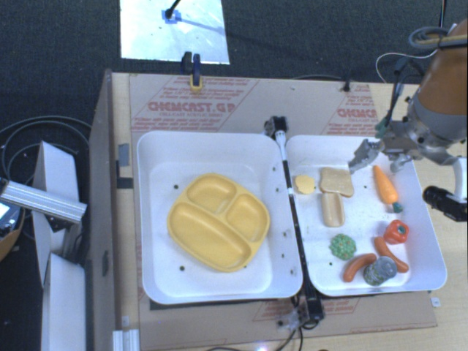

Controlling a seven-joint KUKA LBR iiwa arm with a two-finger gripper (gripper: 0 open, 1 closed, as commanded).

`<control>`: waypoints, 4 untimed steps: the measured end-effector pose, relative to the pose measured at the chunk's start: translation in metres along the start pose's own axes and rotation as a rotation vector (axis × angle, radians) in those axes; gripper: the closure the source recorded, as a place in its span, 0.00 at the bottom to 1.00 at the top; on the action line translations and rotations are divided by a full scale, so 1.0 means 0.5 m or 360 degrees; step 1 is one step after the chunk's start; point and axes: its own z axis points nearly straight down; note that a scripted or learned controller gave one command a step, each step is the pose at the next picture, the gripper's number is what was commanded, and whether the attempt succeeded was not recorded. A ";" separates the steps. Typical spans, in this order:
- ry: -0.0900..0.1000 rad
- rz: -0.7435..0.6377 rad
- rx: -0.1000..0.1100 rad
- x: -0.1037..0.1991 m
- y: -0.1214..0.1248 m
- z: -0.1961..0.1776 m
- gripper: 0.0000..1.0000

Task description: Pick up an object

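Observation:
My gripper (380, 159) hangs over the back of the right bin (431, 269), its two fingers spread open with nothing between them. One finger (361, 157) points down toward a slice of toast (336, 181). An orange carrot (385, 186) lies just below the other finger. Further toward the front lie a tan stick-shaped piece (333, 210), a pale yellow round piece (305, 185), a green broccoli (341, 246), a red tomato (395, 231), two sausages (358, 267) and a grey round piece (379, 272).
The left bin (153, 196) holds a yellow divided plate (218, 221). A black clamp (276, 128) sits at the back where the bins meet. Cardboard covers the bench around both bins. Cables and metal parts lie to the left of the bench.

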 end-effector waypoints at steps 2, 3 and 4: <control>0.0000 0.0003 -0.0001 0.007 -0.036 0.365 0.00; 0.0001 0.0002 -0.0001 0.008 -0.035 0.345 1.00; 0.0002 -0.0003 -0.0005 0.135 0.012 0.163 1.00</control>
